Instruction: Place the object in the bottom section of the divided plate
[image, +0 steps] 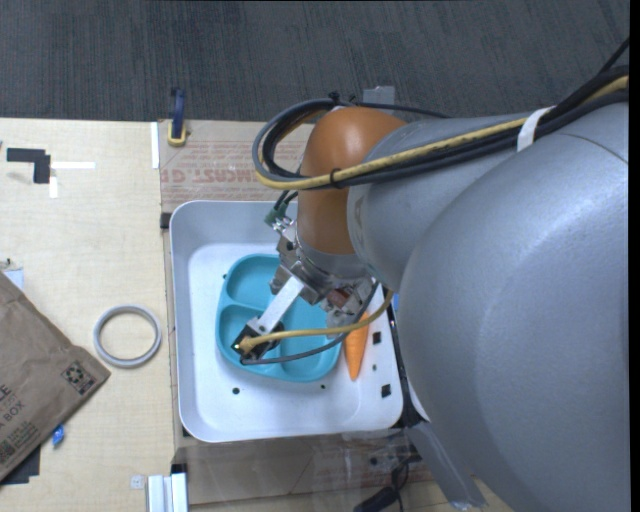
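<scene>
At eight o'clock, the brown cardboard piece (40, 365) bears the word "BOX" and a small square code. The red print on the cardboard sheet (215, 165) at twelve o'clock is unreadable.

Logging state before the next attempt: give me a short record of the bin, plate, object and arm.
bin: white, holds plate and object
plate: blue, divided, partly under the arm
object: orange, carrot-like, beside the plate's right edge, outside it
arm: grey, reaching over the plate
bench: grey tape ring left of bin
</scene>
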